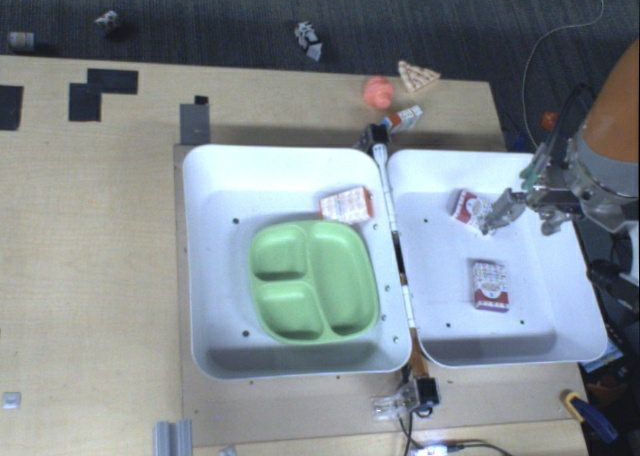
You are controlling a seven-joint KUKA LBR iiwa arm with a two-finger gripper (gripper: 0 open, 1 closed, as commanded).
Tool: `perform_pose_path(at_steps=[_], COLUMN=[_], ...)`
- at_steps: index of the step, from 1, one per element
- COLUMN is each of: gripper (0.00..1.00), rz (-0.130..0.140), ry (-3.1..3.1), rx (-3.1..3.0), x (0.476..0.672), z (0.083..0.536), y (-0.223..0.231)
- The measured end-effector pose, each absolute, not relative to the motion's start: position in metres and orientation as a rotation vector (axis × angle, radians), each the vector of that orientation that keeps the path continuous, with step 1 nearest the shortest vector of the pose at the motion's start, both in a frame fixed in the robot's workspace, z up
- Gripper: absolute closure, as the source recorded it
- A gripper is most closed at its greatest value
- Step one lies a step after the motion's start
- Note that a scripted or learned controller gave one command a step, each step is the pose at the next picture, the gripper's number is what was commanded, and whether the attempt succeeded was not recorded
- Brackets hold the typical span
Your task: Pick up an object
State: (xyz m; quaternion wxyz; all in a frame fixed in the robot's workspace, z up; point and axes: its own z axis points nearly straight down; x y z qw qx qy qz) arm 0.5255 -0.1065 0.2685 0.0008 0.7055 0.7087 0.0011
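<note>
My gripper [519, 223] hangs over the upper middle of the right bin [560, 339], open, and I see nothing between its fingers. Its left fingertip [490, 224] is right beside a small red and white packet [464, 206] lying at the bin's upper left; I cannot tell if they touch. A red box with a white label [489, 284] lies flat lower down in the same bin, apart from the gripper. In the left bin [215, 244] lies another red and white packet [346, 205], at the top edge of a green divided tray [313, 279].
Behind the bins, a pink ball [378, 92], a pizza-slice toy [417, 75] and a small tube [404, 119] rest on the bench. The arm's orange band [615, 114] fills the right edge. Cables and clips sit at the bins' front seam [415, 399].
</note>
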Motion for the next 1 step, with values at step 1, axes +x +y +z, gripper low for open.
perform_pose_path(at_steps=[1], gripper=[0.0], rz=[0.001], ry=[2.224], rx=[2.219], x=[0.4865], z=[0.1326], y=[-0.1129])
